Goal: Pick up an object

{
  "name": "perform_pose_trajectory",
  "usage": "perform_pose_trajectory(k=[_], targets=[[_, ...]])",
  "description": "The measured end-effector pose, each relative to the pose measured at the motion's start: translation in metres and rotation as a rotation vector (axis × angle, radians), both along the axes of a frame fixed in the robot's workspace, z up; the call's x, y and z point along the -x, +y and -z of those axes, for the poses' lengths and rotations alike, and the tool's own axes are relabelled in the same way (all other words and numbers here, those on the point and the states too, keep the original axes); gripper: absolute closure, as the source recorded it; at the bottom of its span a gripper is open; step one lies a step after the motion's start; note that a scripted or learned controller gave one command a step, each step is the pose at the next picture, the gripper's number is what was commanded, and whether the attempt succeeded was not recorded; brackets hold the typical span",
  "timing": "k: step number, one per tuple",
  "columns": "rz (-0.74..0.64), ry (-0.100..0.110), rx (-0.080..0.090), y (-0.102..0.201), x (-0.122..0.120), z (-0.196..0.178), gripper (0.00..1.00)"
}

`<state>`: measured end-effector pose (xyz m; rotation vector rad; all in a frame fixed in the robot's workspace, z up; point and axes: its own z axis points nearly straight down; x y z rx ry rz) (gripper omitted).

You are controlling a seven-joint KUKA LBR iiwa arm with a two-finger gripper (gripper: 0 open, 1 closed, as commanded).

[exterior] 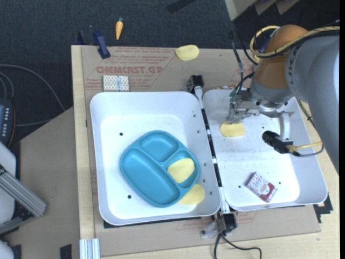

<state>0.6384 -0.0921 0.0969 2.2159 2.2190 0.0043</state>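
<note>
A grey KUKA arm (318,74) with an orange band reaches in from the right over a bench (140,69) bearing two shallow white bins, its gripper (237,115) lowered into the far part of the right bin (302,193). The gripper's tips stand directly above a pale yellow soft object (233,129) lying on that bin's floor, close to or touching its upper edge; whether the tips are spread or closed cannot be told from this angle, and the yellow object appears to rest on the bin floor rather than between them. Nearer the camera in the same bin lies a small red and white packet (261,186), well apart from the gripper. The left bin (108,112) holds a blue divided plate (156,166), tilted diagonally, with a yellow piece (181,169) in one of its smaller compartments and another yellow piece (192,195) just beside the plate's near rim on the bin floor. On the bench beyond the bins sit a further yellow piece (187,52) and a small patterned packet (116,82); a toy carrot (119,28) lies on the dark floor past the bench.
</note>
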Motion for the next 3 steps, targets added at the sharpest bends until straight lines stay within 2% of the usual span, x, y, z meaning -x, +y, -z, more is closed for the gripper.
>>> perform_pose_trajectory(k=[1, 2, 3], targets=[[0.000, 0.001, 0.000, 0.000, 0.000, 0.000, 0.00], [0.002, 0.007, -0.001, -0.006, 0.001, 0.013, 0.00], [0.001, 0.000, 0.000, -0.006, -0.001, 0.000, 1.00]])
